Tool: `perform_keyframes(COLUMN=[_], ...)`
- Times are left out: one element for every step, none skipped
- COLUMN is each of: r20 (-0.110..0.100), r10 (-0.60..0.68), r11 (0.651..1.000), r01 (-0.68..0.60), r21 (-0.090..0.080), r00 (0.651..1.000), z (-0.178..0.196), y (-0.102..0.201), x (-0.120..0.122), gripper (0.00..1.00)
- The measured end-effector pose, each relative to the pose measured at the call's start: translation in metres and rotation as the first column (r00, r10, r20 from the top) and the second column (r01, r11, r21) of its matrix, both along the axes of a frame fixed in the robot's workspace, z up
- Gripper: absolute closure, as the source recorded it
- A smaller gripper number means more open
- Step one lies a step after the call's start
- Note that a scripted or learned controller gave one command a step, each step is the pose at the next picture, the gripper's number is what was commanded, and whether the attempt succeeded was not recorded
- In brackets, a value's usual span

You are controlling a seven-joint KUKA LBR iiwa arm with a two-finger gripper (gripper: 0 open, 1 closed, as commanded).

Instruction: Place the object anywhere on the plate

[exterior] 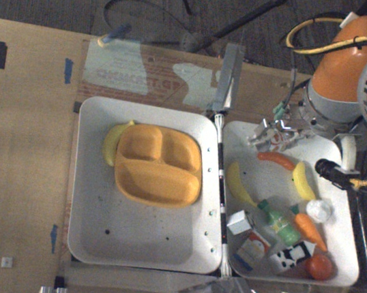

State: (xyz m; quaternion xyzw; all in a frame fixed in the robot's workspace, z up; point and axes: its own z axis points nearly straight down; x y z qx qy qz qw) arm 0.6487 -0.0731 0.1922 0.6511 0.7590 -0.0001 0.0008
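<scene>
Gripper sits over the far-left corner of the right bin, hanging from the grey arm with the orange band. Metal fingers show as a pale cluster against the white bin floor; how far apart they stand cannot be told from this view, and nothing is seen between them. They appear close to the bin floor, but contact cannot be confirmed.

Nearest item: a red-orange chili-shaped piece, lying just beside the gripper on its near side, apart from the fingers. A yellow banana lies beyond it to the right, another yellow banana along the bin's left part. Near end of the right bin: green bottle, carrot, tomato, small cartons.

Left bin: orange divided plate lies in the far half, its compartments bare. A yellow piece touches the plate's left edge, partly tucked beneath it.
</scene>
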Motion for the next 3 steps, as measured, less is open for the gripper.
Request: perform_keyframes(r20=[0.004, 0.005, 0.006], r10=[0.25, 0.087, 0.17], r11=[0.968, 0.996, 0.985], r01=[-0.25, -0.087, -0.17], r21=[-0.002, -0.001, -0.001], r00=[0.968, 0.996, 0.985], z=[0.009, 0.035, 0.092], y=[-0.055, -0.018, 0.01], x=[0.019, 0.016, 0.019], gripper=[1.0, 1.0, 1.0])
